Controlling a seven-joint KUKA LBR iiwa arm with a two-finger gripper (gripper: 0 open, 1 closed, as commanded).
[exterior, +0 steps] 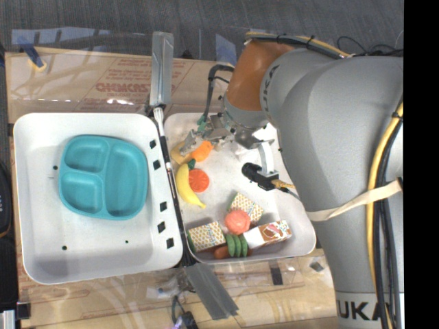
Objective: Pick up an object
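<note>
nearest the camera, along the front edge of the right bin (307, 242), sits a crowd of toy food: a small carton (273, 233) at the front right, a green piece (237, 245) and a dark red piece (221, 253) right at the front wall, a patterned block (206, 234) to their left, a pink ball (238, 221) just behind them and a second patterned block (247, 206) touching the ball. further back along the left wall lies a banana (185, 186), with an orange-red round fruit (199, 179) just beside it. beyond those, near the back left corner, is a small orange piece like a carrot (201, 149) next to a yellow piece (182, 153).

the gripper (209, 134) is low over that back left corner, its tip close to the orange piece. the arm's bulk and the clutter of hardware hide the jaws, so i cannot tell whether they are wide, narrow or closed on anything. nothing is clearly seen between them.

the left bin (34, 252) carries a teal divided plate (104, 175) toward its back left, well apart from the action.

as a judgement, the pick is at the reach or grasp stage: the approach looks done, but a secure grip and the lift out of the bin are both left to prove.
</note>
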